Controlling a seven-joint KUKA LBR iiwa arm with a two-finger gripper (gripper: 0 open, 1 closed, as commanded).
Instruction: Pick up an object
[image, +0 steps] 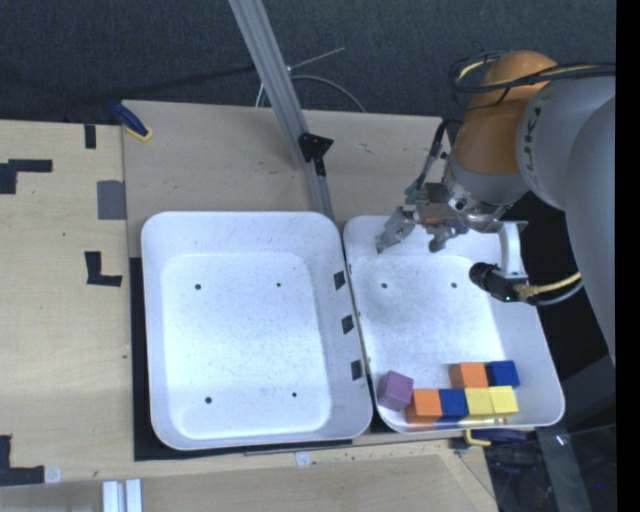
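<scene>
camera view: open end effector (415, 236) above right bin (520, 330)

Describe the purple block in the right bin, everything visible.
The purple block is a small cube-like piece, matte lilac, looks like foam or painted wood. It sits on the floor of the right bin at the near left corner, close to the wall, turned slightly askew from the other blocks. Its right side is next to the orange block; whether they touch I cannot tell. The gripper is at the bin's far edge, well away from it.
</scene>
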